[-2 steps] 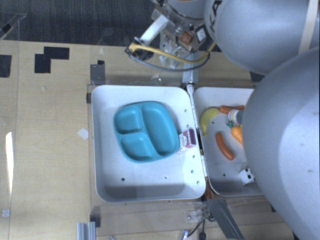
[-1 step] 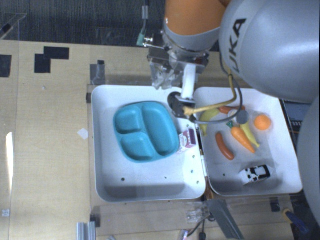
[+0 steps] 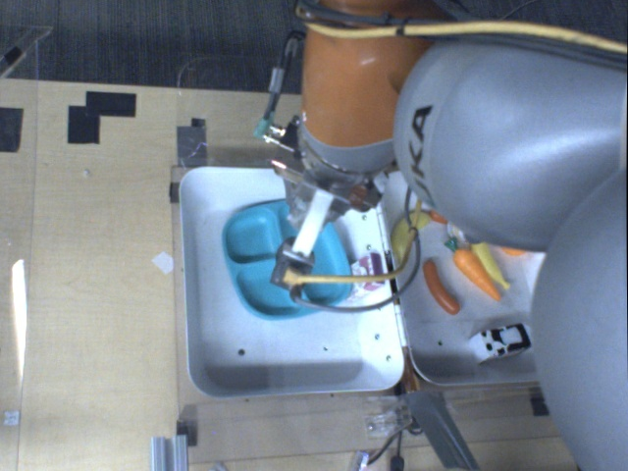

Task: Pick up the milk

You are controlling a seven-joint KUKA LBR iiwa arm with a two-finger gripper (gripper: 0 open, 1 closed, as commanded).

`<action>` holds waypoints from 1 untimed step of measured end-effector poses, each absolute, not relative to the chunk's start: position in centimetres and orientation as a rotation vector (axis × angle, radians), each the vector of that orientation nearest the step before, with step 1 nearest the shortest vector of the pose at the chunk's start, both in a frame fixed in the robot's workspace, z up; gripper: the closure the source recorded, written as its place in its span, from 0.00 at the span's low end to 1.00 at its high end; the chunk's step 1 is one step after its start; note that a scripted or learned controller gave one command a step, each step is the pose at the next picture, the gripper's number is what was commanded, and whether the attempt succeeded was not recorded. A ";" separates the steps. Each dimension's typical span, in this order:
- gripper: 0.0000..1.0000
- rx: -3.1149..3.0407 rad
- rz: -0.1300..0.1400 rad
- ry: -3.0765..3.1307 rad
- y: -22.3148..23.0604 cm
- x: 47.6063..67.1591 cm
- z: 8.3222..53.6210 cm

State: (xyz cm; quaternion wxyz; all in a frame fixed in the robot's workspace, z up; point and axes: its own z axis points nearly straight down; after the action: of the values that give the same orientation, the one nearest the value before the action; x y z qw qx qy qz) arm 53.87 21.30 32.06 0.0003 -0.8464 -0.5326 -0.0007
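Note:
A small white carton with black patches [image 3: 505, 339], which I take for the milk, lies near the front of the right bin [image 3: 442, 366]. My gripper [image 3: 329, 214] hangs below the orange band over the left bin [image 3: 211, 292], above the right part of a blue divided plate [image 3: 257, 248]. The gripper is well to the left of that carton and apart from it. The arm's own bulk hides the tips of the gripper. A small white thing with dark red print [image 3: 370, 263] lies by the left bin's right wall, just right of the plate.
The right bin also holds an orange carrot [image 3: 474, 268], a red-brown sausage [image 3: 441, 287] and a yellow banana [image 3: 404, 234]. The big grey arm covers the back and right of that bin. The two bins meet at a shared wall [image 3: 400, 312].

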 end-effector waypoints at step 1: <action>1.00 -2.655 -0.006 -1.678 21.3 54.0 33.2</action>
State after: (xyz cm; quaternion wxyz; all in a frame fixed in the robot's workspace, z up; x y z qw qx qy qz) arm 53.98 21.34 33.16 0.0003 -0.8452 -0.5344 -0.0020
